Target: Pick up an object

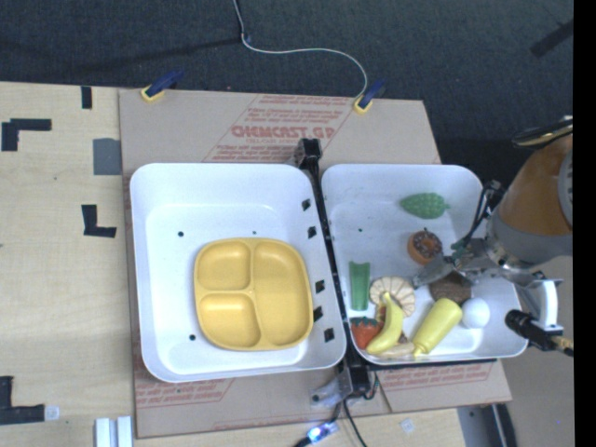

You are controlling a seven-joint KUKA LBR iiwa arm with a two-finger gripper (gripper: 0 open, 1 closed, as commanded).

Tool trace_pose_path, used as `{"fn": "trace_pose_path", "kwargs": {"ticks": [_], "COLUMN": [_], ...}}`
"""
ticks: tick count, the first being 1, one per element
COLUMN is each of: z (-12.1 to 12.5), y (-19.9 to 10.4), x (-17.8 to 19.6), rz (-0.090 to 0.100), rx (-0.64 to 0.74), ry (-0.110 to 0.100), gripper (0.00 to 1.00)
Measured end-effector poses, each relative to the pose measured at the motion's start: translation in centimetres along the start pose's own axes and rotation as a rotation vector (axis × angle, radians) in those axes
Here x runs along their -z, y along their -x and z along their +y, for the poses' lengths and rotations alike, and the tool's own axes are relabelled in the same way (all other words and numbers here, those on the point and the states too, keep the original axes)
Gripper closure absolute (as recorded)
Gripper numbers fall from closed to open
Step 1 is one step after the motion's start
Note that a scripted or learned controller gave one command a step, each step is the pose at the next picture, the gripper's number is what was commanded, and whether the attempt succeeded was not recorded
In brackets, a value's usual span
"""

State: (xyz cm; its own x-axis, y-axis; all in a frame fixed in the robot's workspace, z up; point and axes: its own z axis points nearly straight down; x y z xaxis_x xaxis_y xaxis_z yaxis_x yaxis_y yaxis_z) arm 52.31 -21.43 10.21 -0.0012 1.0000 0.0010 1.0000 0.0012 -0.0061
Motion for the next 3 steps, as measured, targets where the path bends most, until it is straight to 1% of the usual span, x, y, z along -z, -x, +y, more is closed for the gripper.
{"fn": "trace_pose_path", "kwargs": {"ticks": [1, 2, 3], "z": [0.1, 0.3, 0.3], "y": [0.1, 0.1, -0.2], "x": [-1.6, -0.3, 4.0], "rz": [-0.007, -0.007, -0.002], "rx": [-0.001, 0.000, 0.000], "ry": [0.009, 0.015, 0.008], "gripper": [0.00, 1.00, 1.00]}}
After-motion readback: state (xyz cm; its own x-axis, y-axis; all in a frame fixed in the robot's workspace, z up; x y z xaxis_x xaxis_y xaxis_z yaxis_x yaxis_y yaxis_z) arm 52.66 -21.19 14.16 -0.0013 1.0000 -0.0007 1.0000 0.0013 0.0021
